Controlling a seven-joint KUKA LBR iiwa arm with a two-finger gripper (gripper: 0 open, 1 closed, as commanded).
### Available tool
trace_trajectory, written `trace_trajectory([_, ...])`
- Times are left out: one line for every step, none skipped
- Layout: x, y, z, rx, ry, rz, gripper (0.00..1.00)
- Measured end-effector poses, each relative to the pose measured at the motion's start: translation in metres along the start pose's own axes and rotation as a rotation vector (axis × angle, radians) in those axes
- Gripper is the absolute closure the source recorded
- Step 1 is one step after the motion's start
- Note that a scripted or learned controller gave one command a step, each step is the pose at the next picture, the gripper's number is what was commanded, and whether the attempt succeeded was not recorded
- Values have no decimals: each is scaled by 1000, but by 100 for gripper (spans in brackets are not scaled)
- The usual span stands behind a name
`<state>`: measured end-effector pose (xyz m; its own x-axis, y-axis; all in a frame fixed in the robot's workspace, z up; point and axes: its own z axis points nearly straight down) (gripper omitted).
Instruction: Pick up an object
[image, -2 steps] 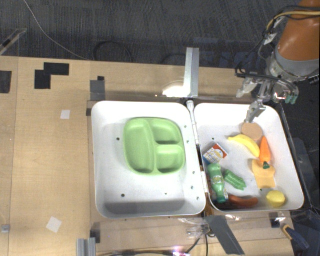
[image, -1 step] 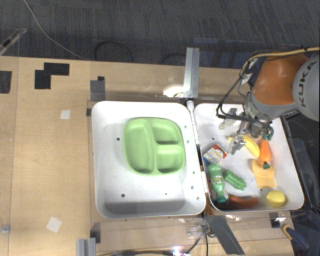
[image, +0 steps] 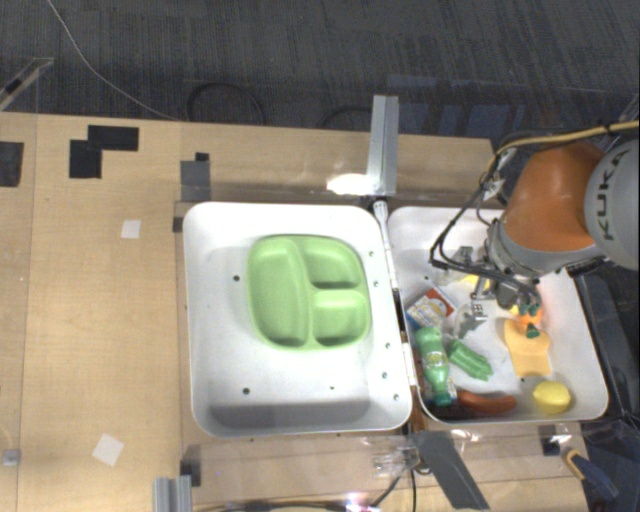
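"KU" lettering is read on the arm (image: 610, 200). Gripper (image: 478, 312) is seen low in the right bin (image: 590, 375) over a green bottle (image: 434, 362), red sausage (image: 487, 404) and lemon (image: 551, 396); its opening cannot be told. A green tray (image: 305, 290) is held by the left bin (image: 215, 400), on a wooden bench (image: 90, 330).

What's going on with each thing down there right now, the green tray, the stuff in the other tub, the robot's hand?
Green plastic divided tray: lying flat in the left white bin, nothing in its compartments.
Green plastic bottle: lying on its side in the right white bin.
Yellow round lemon-like toy: resting near the right bin's front corner.
Orange flat piece: lying flat.
Robot gripper: low over the right bin's clutter.
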<state>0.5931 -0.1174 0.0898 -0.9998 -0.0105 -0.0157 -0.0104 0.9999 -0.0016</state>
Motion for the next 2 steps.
trace_trajectory([-47, -81, 2, 2, 2, -134, 0])
trace_trajectory([38, -75, 0, 1, 3, -244, 0])
